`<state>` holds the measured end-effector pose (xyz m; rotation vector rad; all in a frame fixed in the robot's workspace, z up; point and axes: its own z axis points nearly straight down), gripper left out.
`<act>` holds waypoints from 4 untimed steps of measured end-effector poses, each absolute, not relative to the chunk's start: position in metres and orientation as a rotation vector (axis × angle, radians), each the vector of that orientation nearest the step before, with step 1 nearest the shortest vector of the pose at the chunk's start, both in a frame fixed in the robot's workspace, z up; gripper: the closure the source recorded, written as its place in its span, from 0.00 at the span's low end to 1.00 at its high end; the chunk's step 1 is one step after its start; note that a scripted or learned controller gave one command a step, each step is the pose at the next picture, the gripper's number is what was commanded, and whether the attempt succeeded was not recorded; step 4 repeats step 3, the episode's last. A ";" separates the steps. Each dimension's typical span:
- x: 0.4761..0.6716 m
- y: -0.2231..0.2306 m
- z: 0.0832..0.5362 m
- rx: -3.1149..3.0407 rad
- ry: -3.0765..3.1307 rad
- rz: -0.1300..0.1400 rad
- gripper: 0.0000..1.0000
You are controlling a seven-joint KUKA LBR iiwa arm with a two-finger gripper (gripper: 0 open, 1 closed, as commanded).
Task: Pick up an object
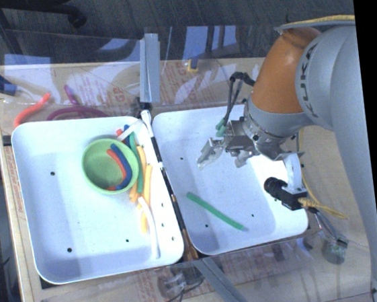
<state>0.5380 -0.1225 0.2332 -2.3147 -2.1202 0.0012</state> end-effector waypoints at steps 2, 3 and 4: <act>0.505 -0.127 0.102 -2.313 -2.123 0.003 1.00; 0.510 -0.097 0.249 -1.973 -2.445 0.000 1.00; 0.510 -0.097 0.249 -1.973 -2.445 0.000 1.00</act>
